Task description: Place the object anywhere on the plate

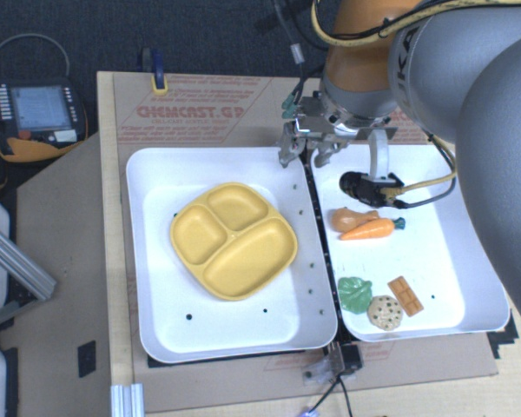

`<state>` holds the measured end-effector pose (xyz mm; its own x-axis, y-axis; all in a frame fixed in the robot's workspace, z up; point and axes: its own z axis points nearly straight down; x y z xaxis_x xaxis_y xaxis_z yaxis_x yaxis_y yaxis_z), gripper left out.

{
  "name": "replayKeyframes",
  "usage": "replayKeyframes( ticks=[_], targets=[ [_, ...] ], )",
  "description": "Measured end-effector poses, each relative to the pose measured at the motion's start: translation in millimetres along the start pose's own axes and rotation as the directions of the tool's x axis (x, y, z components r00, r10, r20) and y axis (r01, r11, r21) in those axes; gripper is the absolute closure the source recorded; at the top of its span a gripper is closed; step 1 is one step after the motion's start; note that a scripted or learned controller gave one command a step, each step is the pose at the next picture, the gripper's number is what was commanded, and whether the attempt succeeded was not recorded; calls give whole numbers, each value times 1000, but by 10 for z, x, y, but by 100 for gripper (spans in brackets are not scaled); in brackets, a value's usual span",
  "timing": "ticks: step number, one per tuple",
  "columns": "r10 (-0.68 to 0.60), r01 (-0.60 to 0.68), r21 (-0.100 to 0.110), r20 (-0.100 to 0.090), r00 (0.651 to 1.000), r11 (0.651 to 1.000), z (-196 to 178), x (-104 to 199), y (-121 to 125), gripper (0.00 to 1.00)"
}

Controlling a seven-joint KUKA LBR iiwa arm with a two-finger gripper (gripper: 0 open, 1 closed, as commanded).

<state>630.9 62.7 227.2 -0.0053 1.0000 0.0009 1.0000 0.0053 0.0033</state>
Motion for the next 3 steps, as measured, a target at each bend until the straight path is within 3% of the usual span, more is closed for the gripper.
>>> replayKeyframes(
  ticks=[1,2,3],
  targets=[
    [-1,1,1,-1,1000,1000,78,590,61,100],
    [1,-1,5,0,1000,1000,101,1072,-68,100],
    [4,-4,5,1,1000,1000,100,1048,-62,0]
  ],
)
